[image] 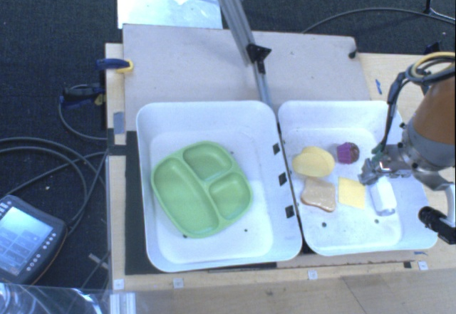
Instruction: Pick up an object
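The right bin (pixel 335 238) holds several small items. A pale yellow rounded piece (pixel 314 161) lies near its left wall, with a small purple piece (pixel 348 152) just to its right. In front of them lie a tan toast-shaped slice (pixel 319 195) and a flat yellow square (pixel 351 193). My gripper (pixel 380 188) reaches in from the right and hangs low over the bin's right half, just right of the yellow square. A white elongated shape (pixel 384 199) sits directly beneath it; I cannot tell whether it is an object or part of the gripper.
The left bin (pixel 164 120) holds a green divided plate (pixel 202 188). A grey pole (pixel 235 10) slants across the back board toward the gap between the bins. Cables and a handheld screen (pixel 25 238) lie on the floor at the left.
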Action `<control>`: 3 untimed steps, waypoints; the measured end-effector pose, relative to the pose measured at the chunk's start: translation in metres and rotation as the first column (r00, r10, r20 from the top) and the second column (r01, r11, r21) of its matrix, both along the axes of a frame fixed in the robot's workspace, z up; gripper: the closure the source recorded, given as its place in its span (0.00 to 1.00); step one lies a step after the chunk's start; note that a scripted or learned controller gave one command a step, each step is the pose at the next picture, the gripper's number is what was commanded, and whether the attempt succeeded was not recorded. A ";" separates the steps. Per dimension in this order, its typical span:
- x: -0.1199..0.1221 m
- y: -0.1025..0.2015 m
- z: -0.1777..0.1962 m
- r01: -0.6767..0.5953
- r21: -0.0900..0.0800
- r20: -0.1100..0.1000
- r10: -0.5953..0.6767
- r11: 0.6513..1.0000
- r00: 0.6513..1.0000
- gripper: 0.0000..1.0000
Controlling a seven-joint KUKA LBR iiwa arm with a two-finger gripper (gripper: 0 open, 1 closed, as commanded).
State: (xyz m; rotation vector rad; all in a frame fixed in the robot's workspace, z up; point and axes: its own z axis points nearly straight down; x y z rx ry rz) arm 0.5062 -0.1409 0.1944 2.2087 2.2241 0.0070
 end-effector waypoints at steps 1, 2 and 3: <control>0.002 0.000 0.042 0.001 0.000 -0.001 -0.001 1.000 1.000 1.00; 0.011 0.054 0.032 -0.004 0.004 -0.005 0.004 1.000 1.000 1.00; 0.015 0.110 0.043 -0.006 0.004 -0.005 0.006 1.000 1.000 1.00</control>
